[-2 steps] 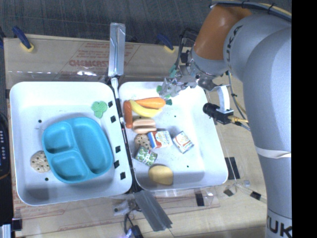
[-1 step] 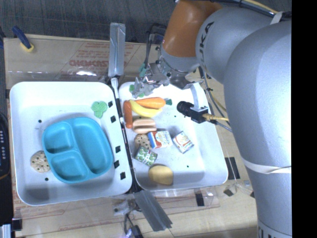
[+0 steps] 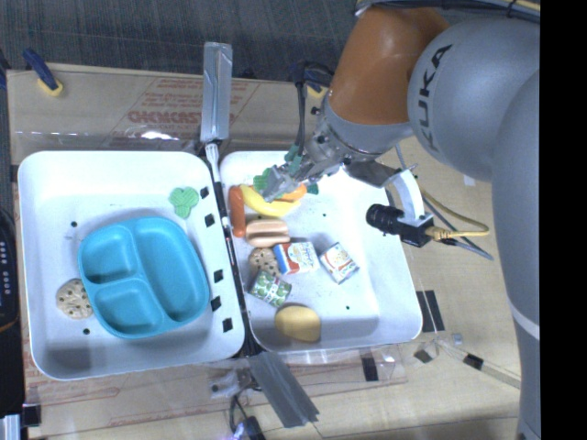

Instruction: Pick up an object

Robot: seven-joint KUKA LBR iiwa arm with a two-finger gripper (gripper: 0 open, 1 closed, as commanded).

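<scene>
Gripper low over right bin, at its 11 o'clock corner, above banana. Jaws state: cannot tell. Hot dog just at banana's 6 o'clock; potato near bin's 6 o'clock edge.

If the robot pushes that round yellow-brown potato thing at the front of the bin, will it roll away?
Probably a little. The potato looks rounded and smooth, so a push could make it wobble or roll. It sits close to the bin's front wall, which would likely stop it. Its curved sides might slip from the gripper.
</scene>
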